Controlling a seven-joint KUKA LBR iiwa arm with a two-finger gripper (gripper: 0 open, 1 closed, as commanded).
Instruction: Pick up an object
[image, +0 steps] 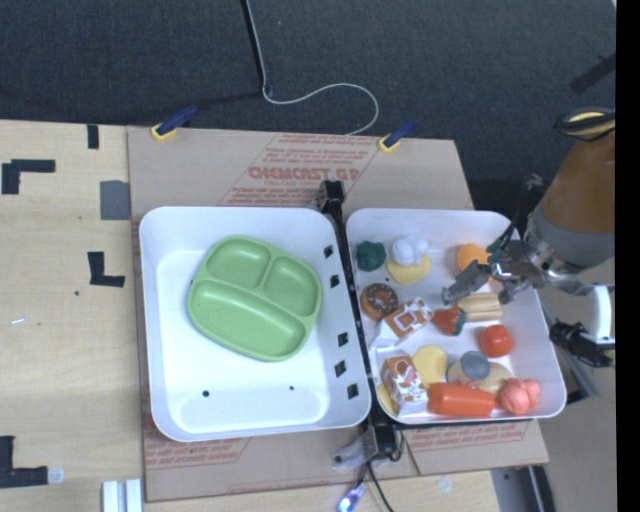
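Dark carpet surrounds the worktop (60, 300), where the left bin (165, 400) holds a green plate (255, 297) and the right bin (440, 216) holds a jumble of toy foods. Reaching in from the right, the hand (478, 284) hangs low over that bin's right side, fingers spread and pinching nothing. A pale stick (480, 304) lies directly under it, long axis running left to right, with the orange (470, 256) just beyond.
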